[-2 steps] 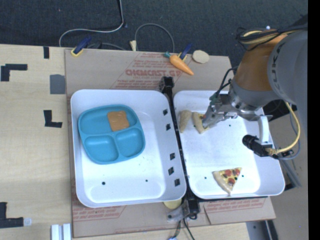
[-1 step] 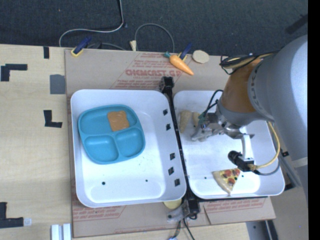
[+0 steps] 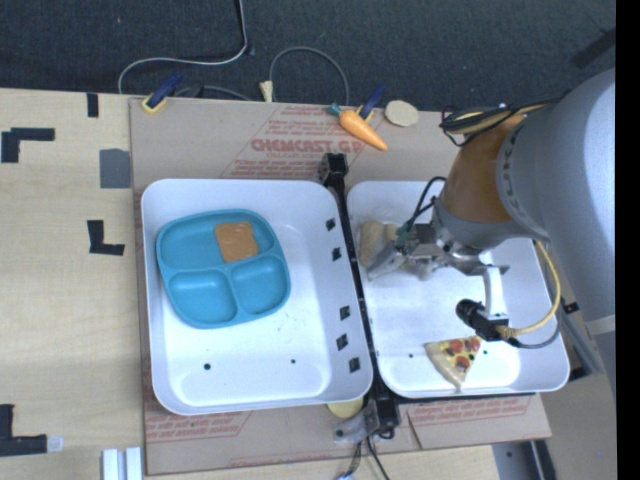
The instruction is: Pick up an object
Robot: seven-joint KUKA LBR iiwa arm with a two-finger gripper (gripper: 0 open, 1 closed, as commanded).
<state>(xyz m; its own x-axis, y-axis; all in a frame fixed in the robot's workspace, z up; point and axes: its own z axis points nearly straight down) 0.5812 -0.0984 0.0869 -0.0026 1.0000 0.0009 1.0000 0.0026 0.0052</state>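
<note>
Though tempting, skip blue plate (image 3: 222, 268) in left bin (image 3: 250, 363). Aim for beige lump (image 3: 373, 235) near right bin's (image 3: 420, 318) left wall, touching hand (image 3: 383, 261); cannot tell whether spread or pressed together. Descend squarely, clear of wall. Ignore pizza slice (image 3: 452, 356).

Blue divided plate (image 3: 222, 268) in left white bin (image 3: 250, 383), brown toast square (image 3: 237, 241) in its upper compartment. Toy carrot (image 3: 361, 128) and pale disc (image 3: 401, 113) on cardboard (image 3: 280, 143) behind bins.

The right bin (image 3: 520, 373) has bare floor at its middle, between a pale object (image 3: 375, 238) and pizza slice (image 3: 452, 356).
</note>
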